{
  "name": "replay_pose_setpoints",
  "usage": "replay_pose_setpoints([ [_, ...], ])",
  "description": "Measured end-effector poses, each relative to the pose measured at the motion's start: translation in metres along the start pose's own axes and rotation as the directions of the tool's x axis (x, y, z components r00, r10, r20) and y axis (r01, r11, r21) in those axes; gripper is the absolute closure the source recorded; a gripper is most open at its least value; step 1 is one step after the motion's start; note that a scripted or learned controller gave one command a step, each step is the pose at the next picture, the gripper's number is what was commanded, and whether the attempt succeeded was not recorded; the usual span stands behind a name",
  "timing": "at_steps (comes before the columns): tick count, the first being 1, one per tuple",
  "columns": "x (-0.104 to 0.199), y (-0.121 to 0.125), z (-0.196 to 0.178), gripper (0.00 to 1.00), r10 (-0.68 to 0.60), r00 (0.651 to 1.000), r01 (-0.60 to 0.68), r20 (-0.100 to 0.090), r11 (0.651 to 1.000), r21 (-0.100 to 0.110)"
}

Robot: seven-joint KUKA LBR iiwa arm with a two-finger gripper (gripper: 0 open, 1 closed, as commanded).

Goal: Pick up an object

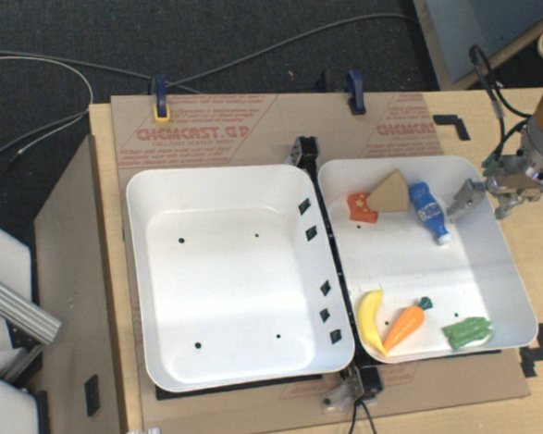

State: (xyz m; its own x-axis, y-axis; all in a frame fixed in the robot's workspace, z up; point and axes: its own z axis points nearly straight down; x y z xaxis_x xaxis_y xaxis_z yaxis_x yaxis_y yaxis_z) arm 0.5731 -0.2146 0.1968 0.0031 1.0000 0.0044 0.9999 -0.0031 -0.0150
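The right bin (pixel 493 270) holds several small items. A red block (pixel 362 207) lies against a tan wedge (pixel 390 192) at the back, with a blue bottle (pixel 427 212) just right of them. At the front lie a yellow banana (pixel 371 320), an orange carrot (pixel 404 325) and a green piece (pixel 468 332). My gripper (pixel 486 202) hangs over the bin's right rim, a short way right of the blue bottle. Its fingers (pixel 462 200) are spread open with nothing between them.
The left bin (pixel 154 266) sits beside the right one, with a black divider (pixel 325 254) between them. Both rest on a cardboard sheet (pixel 246 120) held by two clamps at the back. Cables trail across the dark floor behind.
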Motion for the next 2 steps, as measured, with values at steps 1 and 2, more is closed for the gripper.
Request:
replay_pose_setpoints([
  [1, 0.001, 0.003, -0.008, 0.0, -0.004, 1.0, 0.004, 0.004, 1.0, -0.015],
  [2, 0.001, 0.005, 0.054, 0.0, -0.003, 1.0, 0.003, 0.002, 1.0, -0.01],
])
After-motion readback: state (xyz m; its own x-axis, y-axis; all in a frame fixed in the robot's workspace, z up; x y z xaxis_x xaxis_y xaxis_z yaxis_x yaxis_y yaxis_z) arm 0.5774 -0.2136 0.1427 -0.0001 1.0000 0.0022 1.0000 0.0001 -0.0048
